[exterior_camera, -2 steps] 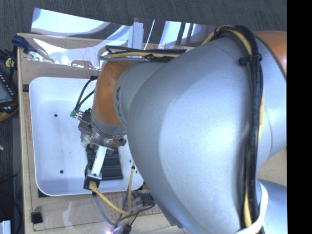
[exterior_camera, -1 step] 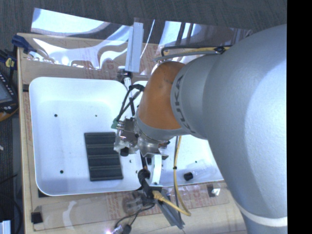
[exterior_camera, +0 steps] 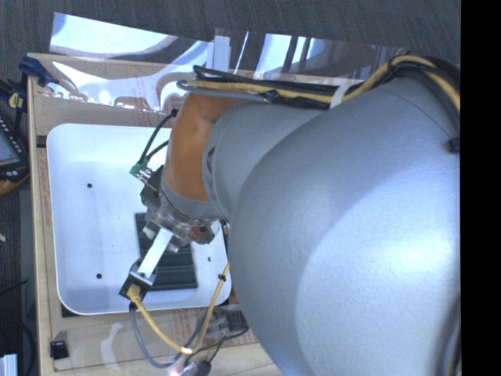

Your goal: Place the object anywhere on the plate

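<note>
White bin [exterior_camera: 78, 210] holds one black ribbed block [exterior_camera: 177, 269] beneath the gripper [exterior_camera: 183, 236], its grip hidden.

Smooth white plastic bin [exterior_camera: 86, 225], pale wooden bench [exterior_camera: 94, 337], satin grey arm [exterior_camera: 344, 233]

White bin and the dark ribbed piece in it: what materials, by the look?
White bin: likely moulded plastic, smooth, slight sheen, rounded corners. Dark ribbed piece: matte black, parallel ridges; perhaps rubber or plastic, cannot tell which, partly hidden by the arm.
</note>
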Motion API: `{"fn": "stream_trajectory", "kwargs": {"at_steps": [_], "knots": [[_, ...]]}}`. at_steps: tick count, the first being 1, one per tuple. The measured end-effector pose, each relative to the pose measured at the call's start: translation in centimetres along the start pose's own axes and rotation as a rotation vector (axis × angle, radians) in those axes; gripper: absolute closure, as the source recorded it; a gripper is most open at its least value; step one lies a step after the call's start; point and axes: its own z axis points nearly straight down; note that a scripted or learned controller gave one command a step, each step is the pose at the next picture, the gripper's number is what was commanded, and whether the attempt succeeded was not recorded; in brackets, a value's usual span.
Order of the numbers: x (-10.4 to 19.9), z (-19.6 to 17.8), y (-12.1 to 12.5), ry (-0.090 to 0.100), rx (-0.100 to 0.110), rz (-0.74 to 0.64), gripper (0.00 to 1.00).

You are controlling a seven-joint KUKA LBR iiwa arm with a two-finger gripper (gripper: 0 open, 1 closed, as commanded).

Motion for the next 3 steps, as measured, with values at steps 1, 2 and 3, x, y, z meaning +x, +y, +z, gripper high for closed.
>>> {"fn": "stream_trajectory", "kwargs": {"at_steps": [1, 2, 3], "knots": [[1.9, -5.9, 0.3, 0.002, 0.0, -0.031, 1.0], [4.3, 11.7, -3.6, -0.004, 0.003, 0.345, 1.0], [2.2, -0.3, -1.8, 0.004, -0.003, 0.64, 1.0]]}}
